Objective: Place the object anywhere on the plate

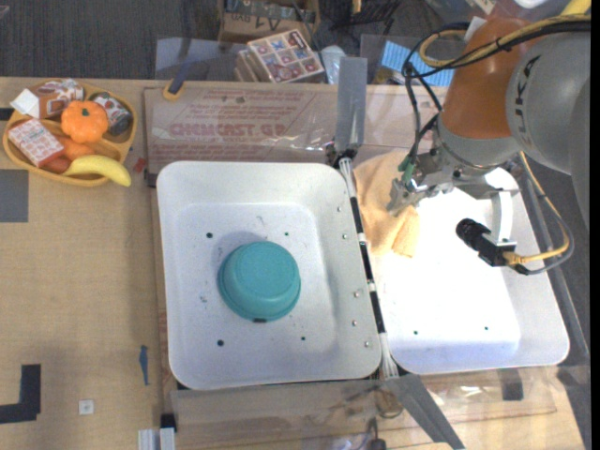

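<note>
Grey arm (553, 92) entering from the right, orange band (483, 73) above the wrist; the tool (410, 195) points downward, cables looping around the wrist.

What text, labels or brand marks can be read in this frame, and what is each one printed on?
"KUKA", partly visible: black vertical letters on the grey arm.
Red print on the clear bag behind the bins: a row of large capitals, too blurred to read.
Patterned box at the top: printed squares, too small to read.
Small packets in the yellow bowl: printing too small to read.
Teal plate and both white bins: no text seen.
</note>
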`<action>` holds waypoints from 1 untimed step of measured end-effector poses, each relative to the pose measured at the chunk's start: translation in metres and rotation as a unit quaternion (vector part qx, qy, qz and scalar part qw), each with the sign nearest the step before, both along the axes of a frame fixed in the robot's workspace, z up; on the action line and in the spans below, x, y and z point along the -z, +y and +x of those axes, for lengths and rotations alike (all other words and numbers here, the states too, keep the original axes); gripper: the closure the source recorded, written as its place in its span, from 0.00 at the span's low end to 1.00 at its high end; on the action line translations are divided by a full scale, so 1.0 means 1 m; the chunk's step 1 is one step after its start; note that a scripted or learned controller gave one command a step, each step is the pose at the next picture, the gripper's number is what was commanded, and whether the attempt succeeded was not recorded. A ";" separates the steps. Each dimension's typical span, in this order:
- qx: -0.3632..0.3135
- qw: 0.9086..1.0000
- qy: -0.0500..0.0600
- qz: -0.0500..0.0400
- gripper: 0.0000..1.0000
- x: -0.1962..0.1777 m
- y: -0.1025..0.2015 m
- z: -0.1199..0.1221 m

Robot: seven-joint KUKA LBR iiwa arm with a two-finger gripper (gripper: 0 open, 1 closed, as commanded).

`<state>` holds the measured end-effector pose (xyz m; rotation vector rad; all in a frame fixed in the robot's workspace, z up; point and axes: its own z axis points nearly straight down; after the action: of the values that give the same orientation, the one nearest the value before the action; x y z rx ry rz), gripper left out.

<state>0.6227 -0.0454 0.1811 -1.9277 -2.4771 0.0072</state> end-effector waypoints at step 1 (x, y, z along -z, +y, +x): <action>-0.001 1.000 -0.001 0.000 1.00 -0.040 0.000 0.002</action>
<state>0.6242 -0.0453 0.2213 -1.9268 -2.4802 0.0041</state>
